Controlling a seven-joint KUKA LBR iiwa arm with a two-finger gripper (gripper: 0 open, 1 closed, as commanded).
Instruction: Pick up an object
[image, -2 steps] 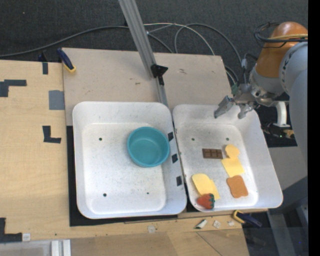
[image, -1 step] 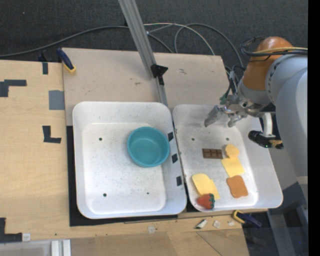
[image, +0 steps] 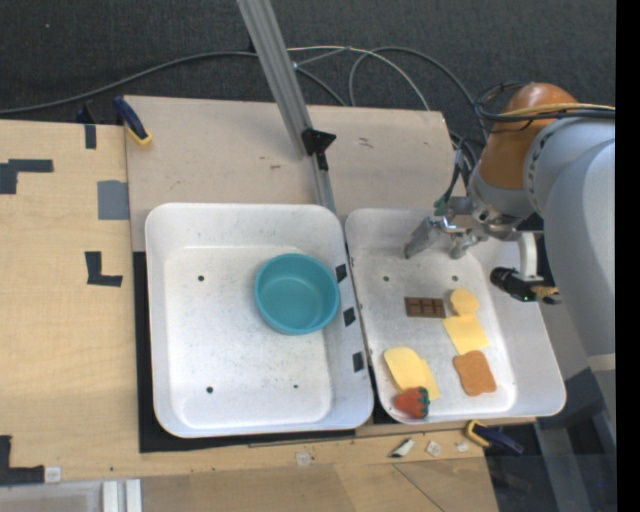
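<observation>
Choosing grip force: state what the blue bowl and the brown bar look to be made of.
Blue bowl: probably moulded plastic, with a smooth, uniform teal surface and soft sheen. Brown bar: looks like a toy chocolate piece, likely plastic or rubber; segment lines show, but the finish is too small to judge.

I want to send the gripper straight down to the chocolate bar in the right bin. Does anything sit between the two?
Nothing visible does. The gripper hangs over the far end of the right bin, and the chocolate bar lies nearer the camera, with bare white floor between them. The yellow pieces sit to the bar's right, off that line.
</observation>
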